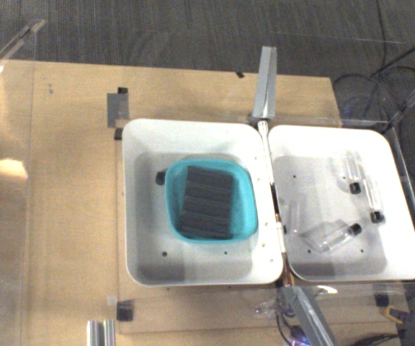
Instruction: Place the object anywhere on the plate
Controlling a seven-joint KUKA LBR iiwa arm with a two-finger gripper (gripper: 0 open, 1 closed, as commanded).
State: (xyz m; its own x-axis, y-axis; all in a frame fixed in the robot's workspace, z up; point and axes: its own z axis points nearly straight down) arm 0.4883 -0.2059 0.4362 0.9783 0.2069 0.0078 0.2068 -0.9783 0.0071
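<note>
A turquoise square plate (245, 206) lies in the left white bin (144, 193). A dark grey ribbed block (207, 200) rests flat on the plate, covering most of its middle. In the right white bin (398, 251) lie three clear plastic tubes with black caps: one (351, 173) at the upper right, one (372, 202) beside it, and one (330, 236) lying across near the bin's middle.
A grey metal post (266, 83) stands behind the seam between the bins. A small dark piece (161, 178) sits at the plate's left edge. Small black brackets (119, 107) mark the wooden bench. Cables lie at the far right.
</note>
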